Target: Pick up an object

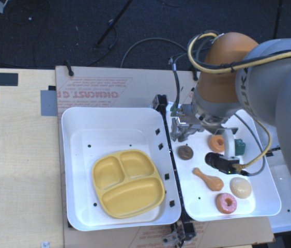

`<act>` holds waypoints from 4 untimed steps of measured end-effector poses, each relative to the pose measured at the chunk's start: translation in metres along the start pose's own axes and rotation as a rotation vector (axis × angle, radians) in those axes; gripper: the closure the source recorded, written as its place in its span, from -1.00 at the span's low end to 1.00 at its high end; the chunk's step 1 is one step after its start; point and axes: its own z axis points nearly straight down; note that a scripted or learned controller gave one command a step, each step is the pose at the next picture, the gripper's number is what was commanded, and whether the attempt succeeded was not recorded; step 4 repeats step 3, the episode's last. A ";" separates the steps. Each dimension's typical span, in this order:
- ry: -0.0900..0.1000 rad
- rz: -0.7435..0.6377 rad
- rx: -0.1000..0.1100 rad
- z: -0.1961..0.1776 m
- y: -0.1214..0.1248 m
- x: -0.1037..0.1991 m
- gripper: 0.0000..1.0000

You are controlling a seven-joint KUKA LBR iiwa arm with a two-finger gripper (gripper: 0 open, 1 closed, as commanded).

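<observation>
The grey arm [272, 81] is reaching in from the right, its orange band [230, 53] sitting high over the far edge of the right bin [269, 208]. The gripper [179, 135] is hanging over the right bin's near-left part, just beside the wall shared with the left bin [75, 138]. Whether the gripper is open or closed cannot be told from this angle, and nothing is showing in its grasp.

Just below and to the right of the gripper, a small brown disc [185, 152] is lying on the bin floor, close to the gripper but looking apart from it. Further right, an orange doughnut [217, 143] is resting, with a teal piece [239, 148] just beyond it near the arm's cables.

Toward the front of the right bin, a tan drumstick-shaped piece [210, 180] is lying at a slant, its thin end pointing up and left. A pale round bun [241, 188] is sitting just to its right, and a pink doughnut [226, 204] is lying in front of both, near the front wall.

Over in the left bin, a yellow divided plate [128, 183] is lying flat and turned at an angle, alone, well apart from the gripper.

Both bins are sitting on a sheet of printed cardboard [98, 89], which is lying on the pale wooden counter [16, 164].
</observation>
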 end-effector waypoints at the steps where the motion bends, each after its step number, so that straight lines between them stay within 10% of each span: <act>1: -0.001 0.001 0.001 0.012 0.014 0.046 1.00; 2: 0.000 0.002 0.000 0.012 0.033 0.085 1.00; 3: -0.002 0.002 0.002 0.012 0.032 0.084 -1.00; 4: -0.002 0.002 0.002 0.012 0.032 0.084 -1.00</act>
